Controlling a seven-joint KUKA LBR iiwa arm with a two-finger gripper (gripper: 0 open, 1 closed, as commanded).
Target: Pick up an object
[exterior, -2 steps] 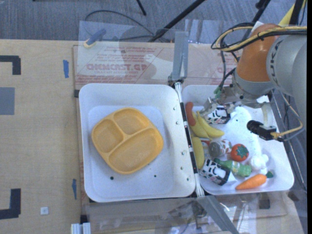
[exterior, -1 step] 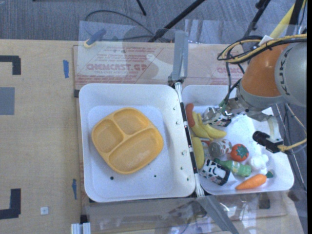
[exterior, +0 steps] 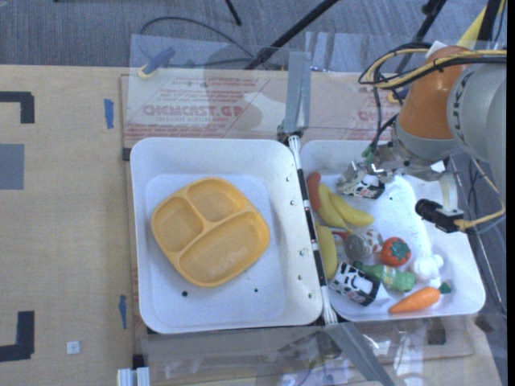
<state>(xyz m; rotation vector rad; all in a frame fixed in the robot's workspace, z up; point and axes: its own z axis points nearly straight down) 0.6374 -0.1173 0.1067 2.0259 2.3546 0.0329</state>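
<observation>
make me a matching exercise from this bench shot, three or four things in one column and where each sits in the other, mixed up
Things:
1. divided yellow plate
2. toy carrot
3. toy tomato
4. gripper

Places:
A. front right corner of the right bin
B. back of the right bin, over a black-and-white toy
C. middle of the left bin
D. right bin, behind the carrot

Pairs: 1-C, 2-A, 3-D, 4-B

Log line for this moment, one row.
arm: over right bin | gripper: low at far-left corner, above black-and-white toy | grasp: unconfirmed | yellow plate: left bin
</observation>
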